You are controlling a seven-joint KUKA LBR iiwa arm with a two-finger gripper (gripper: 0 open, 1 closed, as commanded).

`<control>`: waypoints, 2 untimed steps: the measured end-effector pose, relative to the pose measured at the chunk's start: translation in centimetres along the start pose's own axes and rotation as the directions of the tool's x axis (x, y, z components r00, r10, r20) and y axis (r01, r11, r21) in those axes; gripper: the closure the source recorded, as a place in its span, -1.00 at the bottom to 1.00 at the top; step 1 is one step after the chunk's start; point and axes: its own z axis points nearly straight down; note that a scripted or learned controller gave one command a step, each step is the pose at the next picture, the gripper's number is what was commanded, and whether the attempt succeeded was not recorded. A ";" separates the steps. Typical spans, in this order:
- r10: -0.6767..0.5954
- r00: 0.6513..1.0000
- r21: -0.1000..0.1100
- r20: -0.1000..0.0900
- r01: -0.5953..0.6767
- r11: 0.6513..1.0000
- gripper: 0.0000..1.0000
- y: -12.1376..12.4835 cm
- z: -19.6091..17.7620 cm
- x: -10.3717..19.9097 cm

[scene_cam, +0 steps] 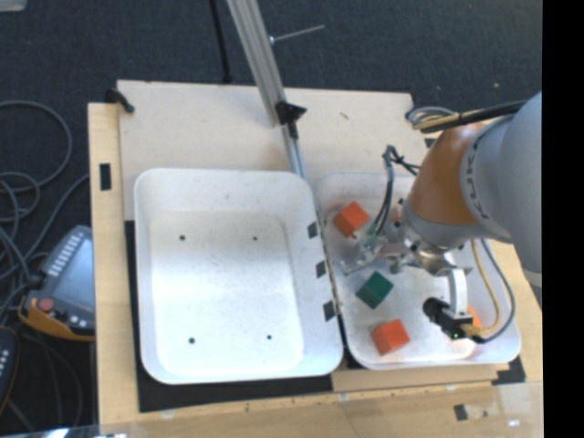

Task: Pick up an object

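Grey KUKA arm with orange band (pixel 456 190) is low over the right shallow white bin (pixel 497 349). Gripper (pixel 383 258) state: can't tell. In that bin: small orange cube (pixel 350 219) near the back, dark green cube (pixel 374 290) mid, second orange cube (pixel 391 337) front. Left white bin (pixel 155 245) alongside. Light wooden bench (pixel 201 117), dark carpet floor (pixel 82 26), loose black cables (pixel 36 167) left.

Open floor across left bin (pixel 228 272). Beside it, right bin (pixel 415 359) crowded: two orange cubes (pixel 350 218) (pixel 390 337), green cube (pixel 374 290), arm (pixel 456 194) overhead. Slanted metal pole (pixel 260 53) above its far rim.
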 end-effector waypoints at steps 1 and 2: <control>-0.004 1.000 0.003 0.000 0.004 1.000 -1.00 -4.9 1.0 1.0; 0.000 1.000 0.000 0.000 0.000 1.000 1.00 -4.7 -0.1 0.8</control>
